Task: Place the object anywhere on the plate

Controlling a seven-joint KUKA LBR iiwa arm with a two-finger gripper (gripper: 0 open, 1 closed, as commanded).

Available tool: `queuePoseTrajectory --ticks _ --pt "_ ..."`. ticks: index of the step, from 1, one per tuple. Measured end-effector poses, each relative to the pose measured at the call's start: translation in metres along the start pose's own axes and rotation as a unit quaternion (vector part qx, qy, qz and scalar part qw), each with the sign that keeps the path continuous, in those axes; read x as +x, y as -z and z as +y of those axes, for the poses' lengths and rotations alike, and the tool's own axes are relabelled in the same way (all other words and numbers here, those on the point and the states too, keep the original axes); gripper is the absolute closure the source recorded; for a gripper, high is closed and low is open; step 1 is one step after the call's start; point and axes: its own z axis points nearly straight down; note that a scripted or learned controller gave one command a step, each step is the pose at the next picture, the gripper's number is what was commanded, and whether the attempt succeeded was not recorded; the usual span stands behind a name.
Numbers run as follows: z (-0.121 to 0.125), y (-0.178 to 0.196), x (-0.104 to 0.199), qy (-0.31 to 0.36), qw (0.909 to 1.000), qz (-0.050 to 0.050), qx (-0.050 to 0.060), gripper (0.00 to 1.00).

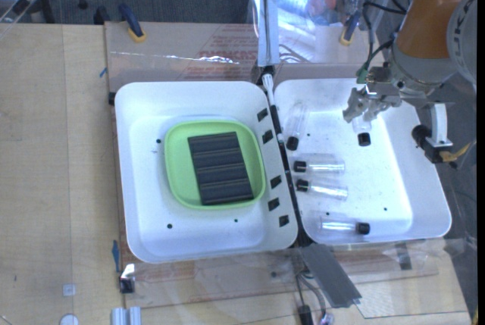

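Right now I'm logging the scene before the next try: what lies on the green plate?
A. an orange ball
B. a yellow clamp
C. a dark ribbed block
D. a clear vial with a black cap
C: a dark ribbed block lies on the green plate in the left bin, while the clear vials lie in the right bin.

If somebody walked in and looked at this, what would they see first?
Probably the bright green plate in the left bin, with a dark ribbed block lying on it. Next, the big grey and orange robot arm reaching in from the right, its claw over the right bin. Several clear tubes with black caps lie scattered in that bin.
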Motion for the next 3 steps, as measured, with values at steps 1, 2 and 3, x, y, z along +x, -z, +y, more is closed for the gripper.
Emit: queuePoseTrajectory --ticks 1,2,3 --pt "0.000 0.000 0.000 0.000 1.0000 0.000 0.000 0.00" --pt "0.030 -0.013 -0.063 0.116 0.9932 -0.002 -0.002 0.00" --pt "0.031 0.024 -0.111 0.154 0.9881 -0.002 -0.002 0.00"
